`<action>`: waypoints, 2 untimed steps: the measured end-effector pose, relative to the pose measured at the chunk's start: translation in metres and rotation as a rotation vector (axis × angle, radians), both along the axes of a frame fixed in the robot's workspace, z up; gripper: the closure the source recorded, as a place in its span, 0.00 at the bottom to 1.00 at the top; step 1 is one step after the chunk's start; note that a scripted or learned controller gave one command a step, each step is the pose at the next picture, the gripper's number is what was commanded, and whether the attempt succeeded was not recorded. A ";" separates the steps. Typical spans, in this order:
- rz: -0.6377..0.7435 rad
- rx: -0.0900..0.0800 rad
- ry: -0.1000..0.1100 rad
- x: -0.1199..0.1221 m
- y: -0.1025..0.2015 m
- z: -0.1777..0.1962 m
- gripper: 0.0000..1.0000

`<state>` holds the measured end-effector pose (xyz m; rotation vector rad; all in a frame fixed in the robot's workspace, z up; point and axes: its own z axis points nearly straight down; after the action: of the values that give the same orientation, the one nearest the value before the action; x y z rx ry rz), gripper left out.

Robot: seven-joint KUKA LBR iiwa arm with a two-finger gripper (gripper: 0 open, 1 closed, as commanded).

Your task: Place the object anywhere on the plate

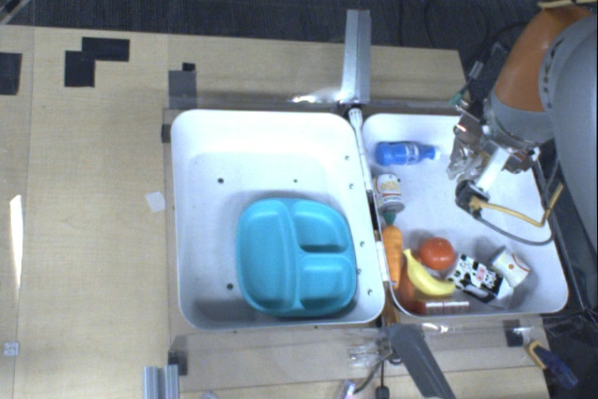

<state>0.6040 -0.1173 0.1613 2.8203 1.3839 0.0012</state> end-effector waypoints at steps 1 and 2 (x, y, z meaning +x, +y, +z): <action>-0.230 0.000 0.000 -0.060 -0.032 0.019 1.00; -0.324 -0.001 -0.003 -0.029 -0.084 0.050 1.00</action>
<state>0.5754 -0.2013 0.2110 3.0048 0.9097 0.0043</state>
